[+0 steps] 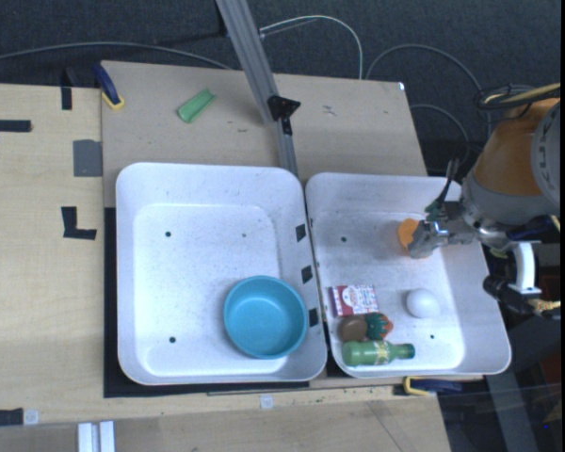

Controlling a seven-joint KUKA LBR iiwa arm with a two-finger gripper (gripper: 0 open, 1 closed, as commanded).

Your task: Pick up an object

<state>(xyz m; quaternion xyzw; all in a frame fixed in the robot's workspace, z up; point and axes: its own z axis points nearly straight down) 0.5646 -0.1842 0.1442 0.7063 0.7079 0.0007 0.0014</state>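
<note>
Gripper point(424, 241) low in right bin point(471, 281), partly covering orange object point(408, 231); grasp and opening impossible to tell.

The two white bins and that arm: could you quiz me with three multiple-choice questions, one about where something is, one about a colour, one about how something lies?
1. Where is the blue bowl?
A. In the left bin
B. In the right bin
C. On the bare bench

2. What colour is the small thing right beside the gripper?
A. Purple
B. Orange
C. Black

3. How does the green bottle sit?
A. Standing upright
B. Lying on its side
C. Hanging from the arm

Answers:
1. A, since the bowl sits near the front right corner of the left bin.
2. B, since an orange patch shows just left of the gripper in the right bin.
3. B, since the bottle stretches flat along the front edge of the right bin.
</note>
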